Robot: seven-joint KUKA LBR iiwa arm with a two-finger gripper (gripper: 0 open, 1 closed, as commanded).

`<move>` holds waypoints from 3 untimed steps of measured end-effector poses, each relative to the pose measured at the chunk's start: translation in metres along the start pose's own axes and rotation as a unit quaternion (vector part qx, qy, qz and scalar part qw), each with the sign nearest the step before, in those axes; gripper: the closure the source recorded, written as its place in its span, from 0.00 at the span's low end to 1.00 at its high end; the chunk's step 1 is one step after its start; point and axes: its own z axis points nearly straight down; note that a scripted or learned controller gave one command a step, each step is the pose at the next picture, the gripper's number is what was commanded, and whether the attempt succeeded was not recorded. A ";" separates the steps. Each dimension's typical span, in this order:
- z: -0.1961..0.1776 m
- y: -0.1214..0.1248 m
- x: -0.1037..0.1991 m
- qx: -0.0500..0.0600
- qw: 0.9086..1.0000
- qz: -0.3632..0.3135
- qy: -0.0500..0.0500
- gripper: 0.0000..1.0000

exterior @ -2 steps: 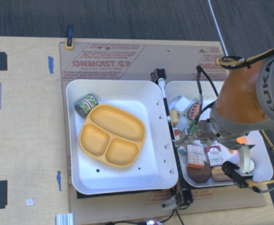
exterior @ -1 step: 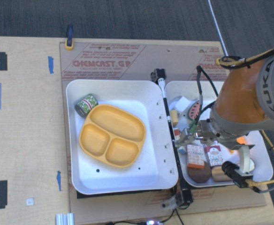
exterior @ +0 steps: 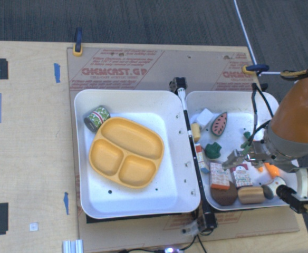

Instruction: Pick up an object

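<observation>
My gripper (exterior: 242, 158) hangs over the middle of the right bin (exterior: 233, 101), at the end of the grey arm with the orange band (exterior: 300, 115). Just beneath and in front of it lie two red-and-white cartons (exterior: 220, 174) (exterior: 242, 176). A brown round item (exterior: 225, 194) and a tan bread roll (exterior: 251, 194) rest at the bin's near edge. A green toy (exterior: 213, 150) and a watermelon slice (exterior: 219, 124) lie to the gripper's left. An orange carrot (exterior: 271, 168) shows partly under the wrist. I see nothing held.
The left bin (exterior: 85, 194) holds a yellow divided plate (exterior: 126, 152) and a green can (exterior: 96, 117) at its far left corner. A small bottle (exterior: 199, 157) lies along the divider between the bins. Cables run by the right bin's far corner.
</observation>
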 end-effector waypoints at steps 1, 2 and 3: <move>0.062 0.014 0.014 -0.008 1.000 0.000 -0.002 0.00; 0.050 0.016 0.012 -0.012 1.000 0.001 -0.004 1.00; 0.051 0.016 0.012 -0.011 1.000 0.000 -0.004 0.00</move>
